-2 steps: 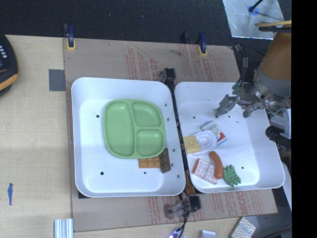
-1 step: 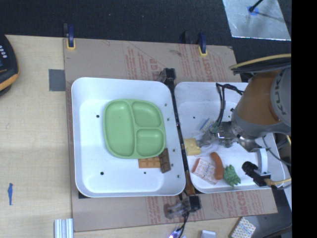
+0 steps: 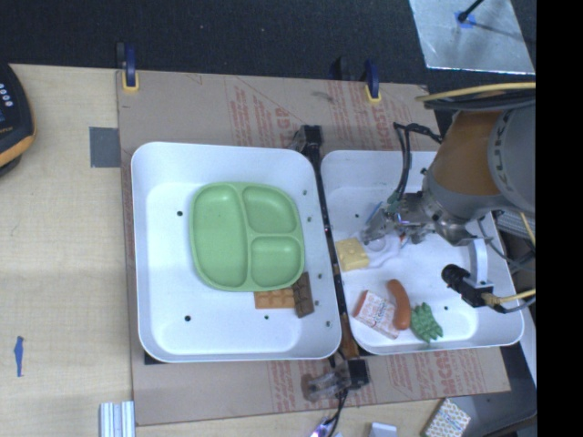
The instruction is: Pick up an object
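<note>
In the right bin (image 3: 510, 335) lie four small things: a yellow block (image 3: 352, 254) by its left wall, and toward its near edge a red-and-white packet (image 3: 373, 313), a sausage (image 3: 399, 303) and a green toy (image 3: 425, 322). The arm (image 3: 474, 157) leans in from the right edge, its gripper (image 3: 381, 230) low just above the yellow block; whether its fingers are wide or narrow I cannot tell. The left bin (image 3: 155, 244) holds one green divided plate (image 3: 246, 235) and two brown blocks (image 3: 284, 299) against its near rim.
</note>
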You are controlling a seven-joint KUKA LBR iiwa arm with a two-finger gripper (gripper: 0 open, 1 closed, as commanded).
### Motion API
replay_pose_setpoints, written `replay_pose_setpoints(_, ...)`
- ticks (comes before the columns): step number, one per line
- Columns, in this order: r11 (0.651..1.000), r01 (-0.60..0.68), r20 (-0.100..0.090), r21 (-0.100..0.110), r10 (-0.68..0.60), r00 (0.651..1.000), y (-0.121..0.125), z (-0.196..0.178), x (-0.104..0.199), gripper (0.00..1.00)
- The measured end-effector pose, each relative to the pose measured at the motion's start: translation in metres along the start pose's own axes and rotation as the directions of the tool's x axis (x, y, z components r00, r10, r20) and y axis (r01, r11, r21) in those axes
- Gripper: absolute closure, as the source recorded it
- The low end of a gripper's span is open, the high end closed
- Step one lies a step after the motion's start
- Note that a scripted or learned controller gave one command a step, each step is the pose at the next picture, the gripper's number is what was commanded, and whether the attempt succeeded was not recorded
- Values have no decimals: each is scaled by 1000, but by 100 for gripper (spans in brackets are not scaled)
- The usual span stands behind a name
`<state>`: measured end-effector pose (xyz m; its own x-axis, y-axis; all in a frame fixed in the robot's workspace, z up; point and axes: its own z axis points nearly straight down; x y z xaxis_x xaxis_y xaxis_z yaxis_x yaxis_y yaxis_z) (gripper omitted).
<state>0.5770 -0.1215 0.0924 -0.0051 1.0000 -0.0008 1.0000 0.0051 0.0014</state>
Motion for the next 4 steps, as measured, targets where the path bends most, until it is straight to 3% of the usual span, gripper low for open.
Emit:
replay_pose_setpoints(1,1000,2,-1,5,-2,1000,58,-1,-17,0)
replay_pose_setpoints(2,1000,-2,0,-1,2,1000,81,-1,-52,0)
replay_pose_setpoints(3,1000,2,5,-8,-2,1000,83,-18,-53,100)
replay_pose_setpoints(4,1000,-4,-1,7,4,1000,35,-48,-69,100)
